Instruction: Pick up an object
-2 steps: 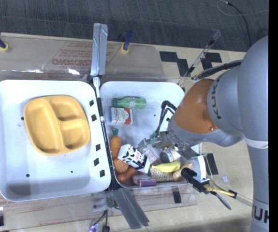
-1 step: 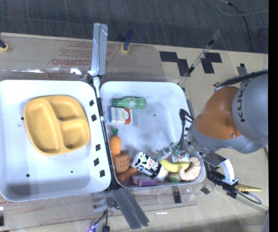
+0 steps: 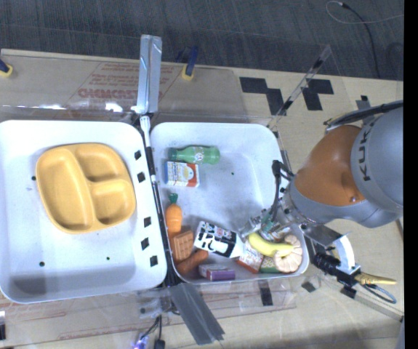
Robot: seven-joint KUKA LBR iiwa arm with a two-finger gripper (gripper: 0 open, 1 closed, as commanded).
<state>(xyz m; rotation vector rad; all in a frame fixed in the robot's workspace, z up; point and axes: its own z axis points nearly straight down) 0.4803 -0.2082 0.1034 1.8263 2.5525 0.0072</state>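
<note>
My gripper [image 3: 268, 227] reaches down into the front right corner of the right bin [image 3: 252, 140], just above a yellow banana [image 3: 270, 245]. Under the banana lie a pale round slice [image 3: 290, 262] and a red-and-white packet [image 3: 249, 259]. Further left in that bin are a black-and-white box [image 3: 216, 239], a purple bar [image 3: 216, 273], a brown waffle-like piece [image 3: 182, 244], a reddish sausage [image 3: 191, 261] and a carrot [image 3: 173, 217]. At the back of the bin a green bottle [image 3: 194, 155] lies on its side, with a small carton [image 3: 182, 173] just in front of it.
The left bin [image 3: 19, 267] holds a yellow divided tray [image 3: 85, 186]. A metal post [image 3: 150, 71] rises behind the wall between the two bins. The grey and orange arm [image 3: 339, 180] hangs over the right bin's right wall.
</note>
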